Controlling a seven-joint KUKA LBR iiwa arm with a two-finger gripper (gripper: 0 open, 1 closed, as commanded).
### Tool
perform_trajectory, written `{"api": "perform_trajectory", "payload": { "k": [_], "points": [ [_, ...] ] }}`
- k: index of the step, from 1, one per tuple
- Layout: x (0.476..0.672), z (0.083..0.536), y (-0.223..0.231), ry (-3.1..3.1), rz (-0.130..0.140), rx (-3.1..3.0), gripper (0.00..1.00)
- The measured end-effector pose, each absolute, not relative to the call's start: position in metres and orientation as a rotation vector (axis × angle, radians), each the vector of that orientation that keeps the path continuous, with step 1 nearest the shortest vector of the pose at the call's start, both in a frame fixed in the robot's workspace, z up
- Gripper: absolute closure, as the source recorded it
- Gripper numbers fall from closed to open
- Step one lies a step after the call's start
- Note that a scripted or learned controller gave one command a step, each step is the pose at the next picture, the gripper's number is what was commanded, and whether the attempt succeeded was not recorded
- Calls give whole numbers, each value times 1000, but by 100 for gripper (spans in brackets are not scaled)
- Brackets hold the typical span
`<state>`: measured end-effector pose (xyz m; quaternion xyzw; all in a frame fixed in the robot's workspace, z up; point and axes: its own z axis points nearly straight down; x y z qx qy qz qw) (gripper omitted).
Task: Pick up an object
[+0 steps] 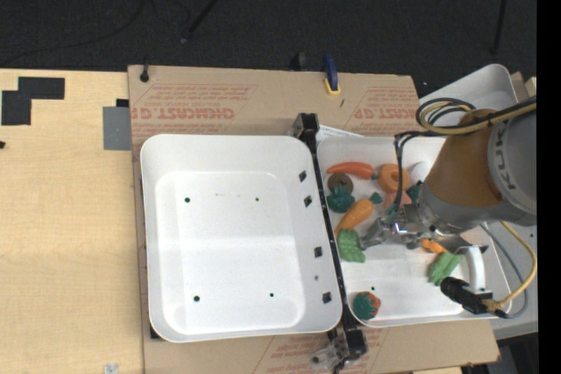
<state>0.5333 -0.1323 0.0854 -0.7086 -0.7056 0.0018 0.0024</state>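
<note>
The arm [473, 175] reaches in over the right bin [399, 302] and the pincer [386, 232] hangs low among the toys there, so the step in hand looks like the approach or the closing part of a grasp, not the lift. Whether the pincer is spread or pressed together I cannot tell: the metal at its tip is small and blurred, and nothing is plainly seen between its parts, so I would not call anything held. Just beside the tip, toward the black divider [320, 215], lies a green piece [351, 246], and just above that an orange carrot [355, 212]; either could be the target (the green one seems the nearer, though I cannot say it is touched). Farther up from the pincer sit a brown round thing [340, 184], a red-orange sausage shape [352, 168] and an orange piece [390, 178]. On the far side of the pincer, under the arm, are a small orange bit [433, 247] and a green block [443, 267], and well below, near the bin's lower corner, a red and green ball [365, 304]. The left bin [228, 236] lies beyond the divider. The next move, as I judge it, calls for a firm close on one toy alone, then a straight rise clear of its neighbours, since the crowding near the tip could nudge a piece aside or catch two at once.
</note>
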Motion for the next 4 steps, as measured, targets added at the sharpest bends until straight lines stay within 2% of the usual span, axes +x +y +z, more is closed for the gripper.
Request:
{"api": "perform_trajectory", "payload": {
  "k": [1,2,3,4],
  "points": [
    [573,88,-106,-2223,1,-2218,0],
    [630,86,-101,-2203,38,-2208,0],
    [635,84,-95,-2202,50,-2208,0],
    [636,84,-101,-2202,37,-2205,0]
  ]
}}
